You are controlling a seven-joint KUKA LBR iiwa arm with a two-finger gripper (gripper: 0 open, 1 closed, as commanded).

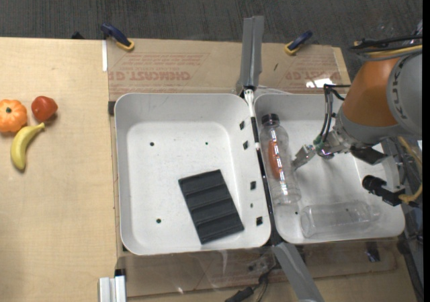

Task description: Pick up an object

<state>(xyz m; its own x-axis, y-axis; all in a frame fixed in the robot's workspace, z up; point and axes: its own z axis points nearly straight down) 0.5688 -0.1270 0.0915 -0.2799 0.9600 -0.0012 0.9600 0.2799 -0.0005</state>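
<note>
Over the right-hand white bin the fingers hang low, their metal tips slanting toward the left wall, and from where I stand I cannot tell whether they are spread or pressed together; the tips blur into one pale wedge. Nothing sits between them that I can make out, so I judge the pick not yet made: the approach looks done, the closing and lifting are left.

Just to the left of the fingers, almost touching, lies a clear plastic bottle with a black cap and an orange-red label, stretched along the bin's left wall. That seems the likeliest target. Below the fingers, near the front wall, lies a second clear plastic container on its side, so transparent that its outline is hard to follow.

Further left, in the other white bin, a dark ribbed rectangular slab rests at a slant, well apart from the fingers. Far left on the bare desk sit a small orange pumpkin-like fruit, a red tomato-like fruit and a yellow banana.

Behind the fingers, the grey arm with its orange band covers the right bin's back corner, and cables clutter its right side.
</note>
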